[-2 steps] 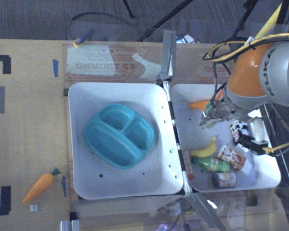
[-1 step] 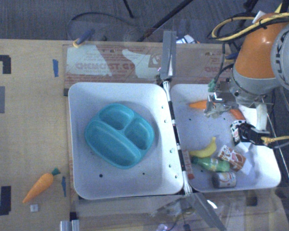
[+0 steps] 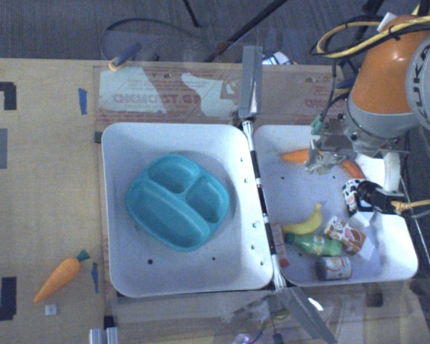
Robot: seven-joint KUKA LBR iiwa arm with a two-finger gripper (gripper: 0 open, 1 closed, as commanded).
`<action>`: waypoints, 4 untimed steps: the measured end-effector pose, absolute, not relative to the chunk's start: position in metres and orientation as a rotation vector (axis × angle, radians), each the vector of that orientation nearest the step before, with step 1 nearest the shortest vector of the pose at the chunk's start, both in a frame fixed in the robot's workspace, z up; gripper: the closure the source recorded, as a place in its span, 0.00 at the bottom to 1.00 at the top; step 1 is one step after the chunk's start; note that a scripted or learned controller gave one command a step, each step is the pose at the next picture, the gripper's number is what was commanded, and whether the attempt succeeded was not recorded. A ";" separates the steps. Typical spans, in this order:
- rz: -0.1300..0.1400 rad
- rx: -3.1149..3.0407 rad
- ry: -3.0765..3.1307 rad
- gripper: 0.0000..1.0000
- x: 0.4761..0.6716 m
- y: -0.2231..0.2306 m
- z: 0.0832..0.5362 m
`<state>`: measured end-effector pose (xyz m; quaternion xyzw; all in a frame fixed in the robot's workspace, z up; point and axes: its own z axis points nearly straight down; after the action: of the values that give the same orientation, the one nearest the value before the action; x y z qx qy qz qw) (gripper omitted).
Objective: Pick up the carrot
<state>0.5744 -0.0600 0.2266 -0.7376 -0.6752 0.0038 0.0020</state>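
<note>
Though partly hidden, carrot orange, tapered.

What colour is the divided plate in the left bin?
The divided plate is teal blue all over, with no pattern; the camera view shows it from above.

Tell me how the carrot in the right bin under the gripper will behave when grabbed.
The carrot looks like a smooth, stiff toy, so it probably won't flop. Its rounded, tapered shape lying flat on the right bin floor suggests it may roll or squirt sideways if pinched off-centre. It's likely light. The gripper partly hides it.
</note>
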 end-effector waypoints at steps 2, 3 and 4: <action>0.007 -2.392 -2.033 0.00 0.594 -0.036 0.254; 0.007 -2.483 -1.924 0.00 0.588 -0.016 0.290; 0.011 -2.597 -1.760 0.00 0.612 0.008 0.181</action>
<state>0.6122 0.0079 0.1814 -0.8278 -0.5610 0.0035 0.0021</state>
